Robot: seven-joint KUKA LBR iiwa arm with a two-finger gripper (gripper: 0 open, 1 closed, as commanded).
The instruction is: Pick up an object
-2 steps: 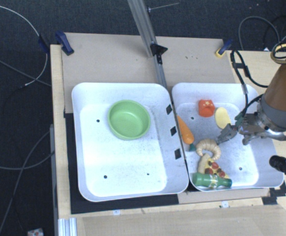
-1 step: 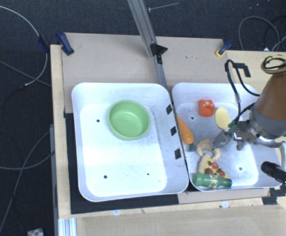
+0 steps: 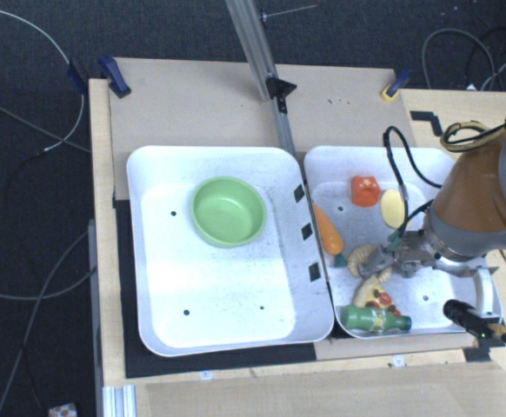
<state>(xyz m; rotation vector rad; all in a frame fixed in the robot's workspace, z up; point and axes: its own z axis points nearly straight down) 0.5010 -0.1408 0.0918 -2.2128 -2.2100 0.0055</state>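
Observation:
The right bin (image 3: 427,159) holds a red block (image 3: 365,190), a pale yellow egg-shaped thing (image 3: 393,207), an orange carrot (image 3: 327,229), a tan toy (image 3: 362,260), a small multicoloured toy (image 3: 378,299) and a green bottle (image 3: 373,320) lying along the front wall. My gripper (image 3: 396,257) is low in this bin, just right of the tan toy and below the yellow thing. The orange wrist band (image 3: 479,189) rises to its right. Its tips are too dark and small to read.
The left bin (image 3: 162,294) has a green bowl (image 3: 228,211) in its back half. A slanted metal bar (image 3: 255,37) runs from the top down to the divider between the bins. Black cables (image 3: 401,159) loop over the right bin's back edge.

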